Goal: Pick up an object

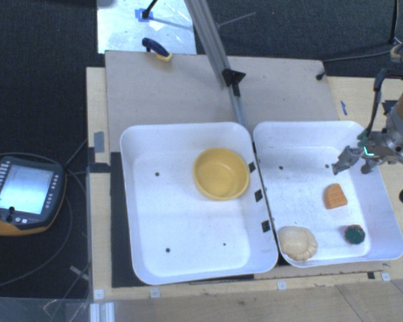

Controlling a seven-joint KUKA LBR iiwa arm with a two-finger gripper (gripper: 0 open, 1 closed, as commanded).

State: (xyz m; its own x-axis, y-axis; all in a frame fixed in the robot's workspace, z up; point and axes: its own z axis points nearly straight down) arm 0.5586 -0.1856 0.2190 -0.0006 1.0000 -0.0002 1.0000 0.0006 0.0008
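Note:
My gripper (354,164) hangs over the upper right part of the right bin (302,134), its two grey fingers spread open with nothing between them. An orange block (334,196) lies in that bin just below and slightly left of the gripper. A small dark green ball (354,234) rests near the bin's lower right corner. A cream, shell-shaped object (297,243) lies at its lower left corner. A yellow bowl (221,173) stands upright in the left bin (141,200), near its upper right.
A slanted metal pole (211,39) with a black clamp crosses above the bins. A control pendant (20,193) lies off the bench at left. A blue and yellow clip (156,48) sits at the board's back edge.

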